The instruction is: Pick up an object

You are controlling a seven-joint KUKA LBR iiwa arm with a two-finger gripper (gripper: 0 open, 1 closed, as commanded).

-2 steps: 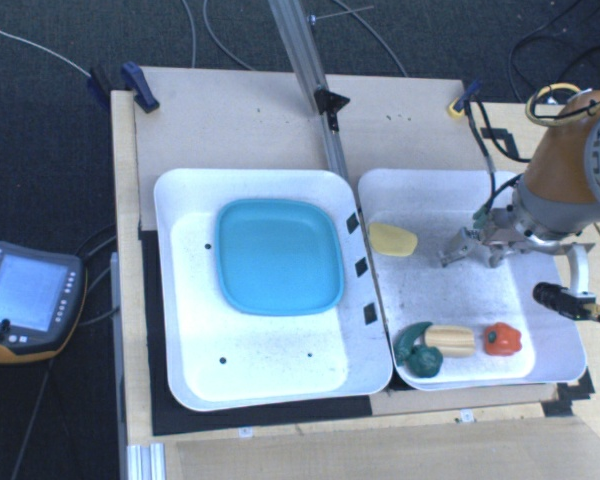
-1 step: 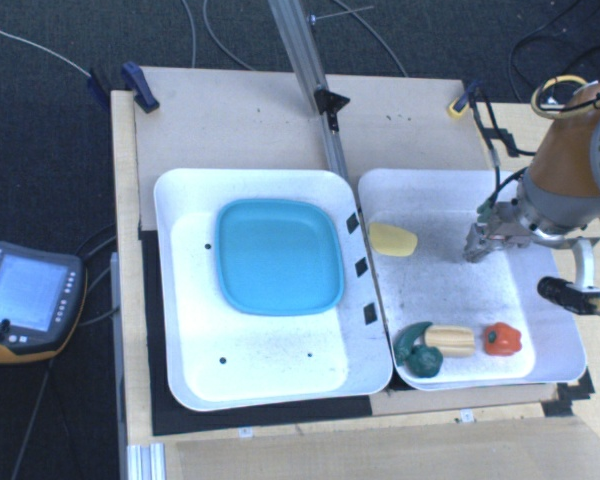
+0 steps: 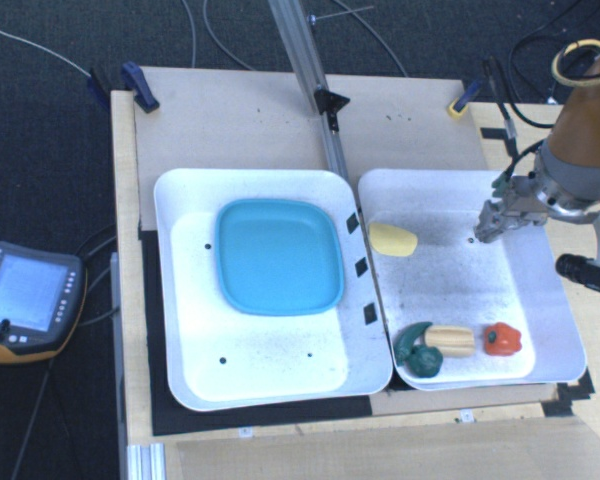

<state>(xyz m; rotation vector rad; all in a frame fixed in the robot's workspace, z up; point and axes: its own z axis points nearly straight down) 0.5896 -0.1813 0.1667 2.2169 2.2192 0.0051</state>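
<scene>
My gripper (image 3: 487,226) hangs over the upper right part of the right bin (image 3: 540,268), with nothing seen between its fingers. A yellow lemon-like piece (image 3: 392,239) lies at the bin's left side, well to the left of the gripper. Along the bin's front edge lie a green vegetable (image 3: 418,350), a tan bread-like stick (image 3: 449,341) and a red pepper (image 3: 501,339), all below the gripper. The left bin (image 3: 180,268) holds a blue square plate (image 3: 279,256).
A metal pole (image 3: 305,53) slants down between the two bins. Blue clamps (image 3: 138,85) sit at the bench's back corners. A teach pendant (image 3: 25,298) lies off the bench at the left. Cables run over the dark floor behind.
</scene>
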